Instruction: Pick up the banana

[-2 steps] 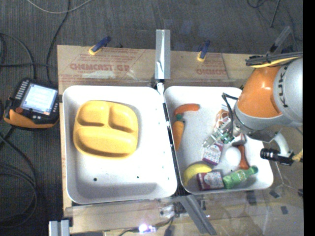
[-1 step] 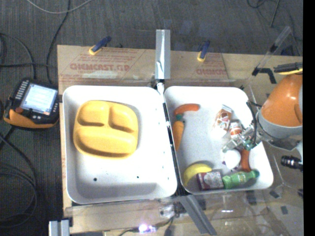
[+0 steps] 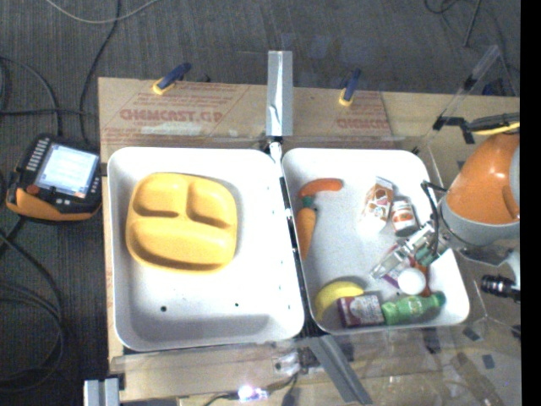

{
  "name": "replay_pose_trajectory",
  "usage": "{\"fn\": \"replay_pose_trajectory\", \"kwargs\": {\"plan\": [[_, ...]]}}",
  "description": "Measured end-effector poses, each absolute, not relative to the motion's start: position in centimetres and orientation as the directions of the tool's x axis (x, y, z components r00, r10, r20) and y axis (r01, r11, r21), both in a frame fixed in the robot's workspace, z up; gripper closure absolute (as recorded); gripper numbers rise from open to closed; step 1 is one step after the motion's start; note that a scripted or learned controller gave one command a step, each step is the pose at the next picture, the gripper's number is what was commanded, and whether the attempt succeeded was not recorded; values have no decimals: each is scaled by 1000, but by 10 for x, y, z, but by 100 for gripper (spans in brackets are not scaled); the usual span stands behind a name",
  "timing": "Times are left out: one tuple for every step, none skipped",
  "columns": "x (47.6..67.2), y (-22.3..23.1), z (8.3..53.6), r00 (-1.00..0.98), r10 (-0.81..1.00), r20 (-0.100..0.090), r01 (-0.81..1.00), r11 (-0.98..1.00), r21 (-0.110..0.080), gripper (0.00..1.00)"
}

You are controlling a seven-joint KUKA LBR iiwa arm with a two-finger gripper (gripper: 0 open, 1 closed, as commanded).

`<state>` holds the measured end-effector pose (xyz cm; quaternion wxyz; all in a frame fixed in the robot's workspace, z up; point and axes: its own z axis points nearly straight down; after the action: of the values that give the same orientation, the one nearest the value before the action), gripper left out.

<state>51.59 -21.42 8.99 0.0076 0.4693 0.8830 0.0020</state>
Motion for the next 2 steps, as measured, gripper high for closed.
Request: {"fn": "replay_pose_trajectory", "kwargs": {"plan": [[487,-175,240,-596,803,-2,803,596,1,0],[508,-121,114,-726,687,-10,687,726,7,0]]}}
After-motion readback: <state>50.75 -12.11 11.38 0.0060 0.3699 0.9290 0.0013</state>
